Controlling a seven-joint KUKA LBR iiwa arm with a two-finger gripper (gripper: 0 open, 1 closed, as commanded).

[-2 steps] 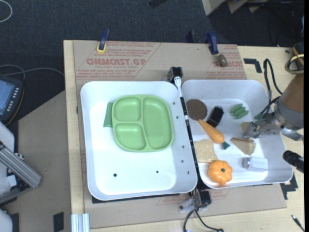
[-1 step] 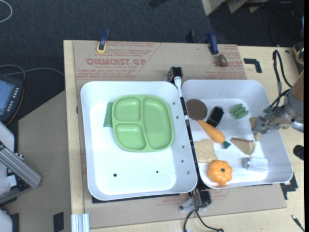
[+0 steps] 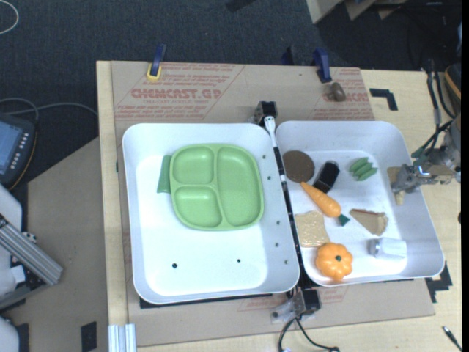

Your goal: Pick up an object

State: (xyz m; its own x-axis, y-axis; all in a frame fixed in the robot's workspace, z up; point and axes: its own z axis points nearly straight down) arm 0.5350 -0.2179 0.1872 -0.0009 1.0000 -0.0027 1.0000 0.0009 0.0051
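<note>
My gripper (image 3: 404, 176) sits at the right rim of the right bin (image 3: 344, 130), roughly level with the middle of that bin. I can't tell its state from this angle; it is small and blurred against the bench, and nothing is visibly caught in it.

Everything pickable lies to its left, inside the right bin. Nearest: a tan wedge (image 3: 368, 220), down-left of the gripper, long axis running across the bin with the point toward the divider. Just below that, a small silver and white piece (image 3: 386, 248) near the lower right corner. The green pod (image 3: 361, 169) is left of the gripper at about the same height, lying at a slant. Further left: the carrot (image 3: 322, 199), on a diagonal from upper left to lower right, with a black block (image 3: 325, 175) touching or just beside its upper end, and a brown disc (image 3: 298, 166) next to the divider. A cracker (image 3: 311, 228) and an orange pumpkin (image 3: 333, 261) sit in the lower left part.

The left bin (image 3: 146, 270) holds a green divided plate (image 3: 216, 186), well apart from the gripper.

The arm comes in from the right with only the wrist end showing, low over the rim. My guess is the wedge or the pod is the easy reach, needing a short move left and down.
</note>
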